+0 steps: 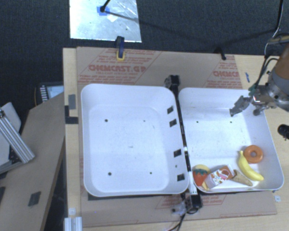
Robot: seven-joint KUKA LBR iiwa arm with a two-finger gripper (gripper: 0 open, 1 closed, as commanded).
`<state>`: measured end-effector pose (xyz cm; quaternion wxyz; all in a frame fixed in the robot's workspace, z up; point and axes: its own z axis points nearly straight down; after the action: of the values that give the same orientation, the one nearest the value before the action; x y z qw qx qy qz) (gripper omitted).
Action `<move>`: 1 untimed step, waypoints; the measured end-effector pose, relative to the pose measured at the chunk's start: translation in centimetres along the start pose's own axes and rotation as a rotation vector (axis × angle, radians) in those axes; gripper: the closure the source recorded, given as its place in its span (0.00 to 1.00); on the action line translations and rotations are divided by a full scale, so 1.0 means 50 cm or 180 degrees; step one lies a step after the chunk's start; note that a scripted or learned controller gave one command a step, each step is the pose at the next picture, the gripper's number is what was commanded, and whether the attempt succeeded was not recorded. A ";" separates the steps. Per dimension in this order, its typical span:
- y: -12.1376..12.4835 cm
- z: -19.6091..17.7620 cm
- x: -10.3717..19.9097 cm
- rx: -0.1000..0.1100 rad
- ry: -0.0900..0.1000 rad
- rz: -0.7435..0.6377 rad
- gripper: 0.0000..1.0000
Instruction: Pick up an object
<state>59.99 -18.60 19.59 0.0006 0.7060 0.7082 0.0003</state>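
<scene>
Claw (247, 106) hangs over the far right part of the right bin (216, 138); we see its two fingers spread apart with nothing between them. Along that bin's near edge we find a banana (248, 167), a donut (253, 153), a packet (219, 176) and a tomato (200, 173), well apart from the claw.

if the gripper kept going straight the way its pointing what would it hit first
The gripper points down and toward the view's left, over the far part of the right bin. Going straight on, it would probably meet bare bin floor first. The banana and orange donut lie off that line, though depth is uncertain.
</scene>
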 end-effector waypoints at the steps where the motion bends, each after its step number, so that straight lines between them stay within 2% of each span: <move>1: -0.045 -0.284 0.068 -0.0046 -0.0007 -0.0016 0.00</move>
<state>57.70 -15.22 33.79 0.0064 0.7042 0.7100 0.0047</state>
